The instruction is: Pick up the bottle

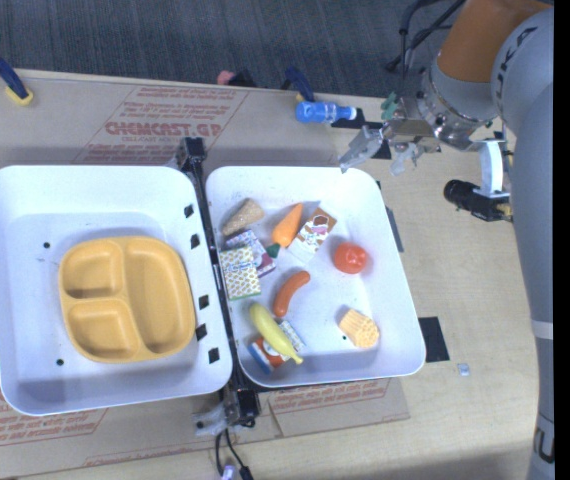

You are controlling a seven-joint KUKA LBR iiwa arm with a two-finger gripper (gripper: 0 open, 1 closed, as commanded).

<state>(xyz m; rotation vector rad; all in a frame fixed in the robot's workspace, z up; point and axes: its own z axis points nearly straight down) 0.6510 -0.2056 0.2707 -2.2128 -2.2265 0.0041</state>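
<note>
The left bin [10, 268] holds a yellow divided tray [125, 298]. The blue bottle [317, 112] lies on its side outside the right bin [390, 298], beyond its far rim. The gripper [380, 148] hangs just beside it, fingers apart and empty. Centre the fingers across the bottle's body before closing.

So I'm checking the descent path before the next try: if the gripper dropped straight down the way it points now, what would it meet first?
Probably the back right corner rim of the right bin, or the bare bench beside it. The gripper hangs above that corner, so depth is uncertain. The tomato and the other bin items sit nearer the camera, off that line.
</note>
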